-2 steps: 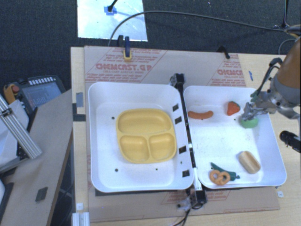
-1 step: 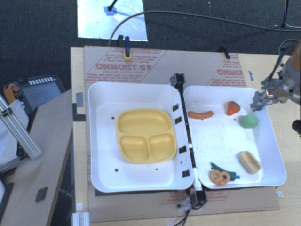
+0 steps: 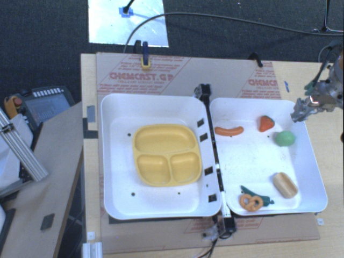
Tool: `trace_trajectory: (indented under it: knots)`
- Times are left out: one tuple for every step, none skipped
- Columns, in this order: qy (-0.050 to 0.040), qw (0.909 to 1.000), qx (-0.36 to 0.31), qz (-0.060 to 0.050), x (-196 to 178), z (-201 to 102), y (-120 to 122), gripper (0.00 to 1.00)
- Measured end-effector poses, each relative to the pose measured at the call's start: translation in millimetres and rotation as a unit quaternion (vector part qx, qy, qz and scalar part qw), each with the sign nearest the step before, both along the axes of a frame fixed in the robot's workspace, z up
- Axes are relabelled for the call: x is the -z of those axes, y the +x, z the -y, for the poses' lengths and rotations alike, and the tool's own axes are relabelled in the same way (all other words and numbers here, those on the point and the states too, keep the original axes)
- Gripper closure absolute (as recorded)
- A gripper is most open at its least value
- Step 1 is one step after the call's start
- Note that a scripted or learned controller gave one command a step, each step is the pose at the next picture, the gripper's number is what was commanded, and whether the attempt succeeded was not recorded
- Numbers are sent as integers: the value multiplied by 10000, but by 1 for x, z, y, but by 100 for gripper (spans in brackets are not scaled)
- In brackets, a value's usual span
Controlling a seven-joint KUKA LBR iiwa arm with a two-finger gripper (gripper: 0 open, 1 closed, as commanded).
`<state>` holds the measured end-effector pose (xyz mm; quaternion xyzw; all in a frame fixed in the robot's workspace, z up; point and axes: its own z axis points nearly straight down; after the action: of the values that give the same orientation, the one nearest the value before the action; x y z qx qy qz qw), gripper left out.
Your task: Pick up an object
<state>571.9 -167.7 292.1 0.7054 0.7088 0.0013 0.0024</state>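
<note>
A green ball (image 3: 285,138) lies near the far right side of the right bin (image 3: 314,168), just beside a strawberry (image 3: 266,123) and a sausage (image 3: 229,130). Nearer the front sit a bread roll (image 3: 285,185) and a pretzel (image 3: 251,201). The gripper (image 3: 299,113) hovers over the bin's far right corner, holding nothing; whether it is apart or together cannot be told. A yellow divided plate (image 3: 164,154) rests in the left bin (image 3: 115,144).

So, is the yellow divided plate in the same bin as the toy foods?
No, the yellow plate lies in the left bin, while the sausage and the other toy foods lie in the right bin.
</note>
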Motion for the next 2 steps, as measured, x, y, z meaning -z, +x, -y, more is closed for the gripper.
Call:
trace_trajectory:
  knots:
    - [15,10000,-22,-21,19,-54,-7,100]
    - [17,10000,-26,-15,19,-111,-5,100]
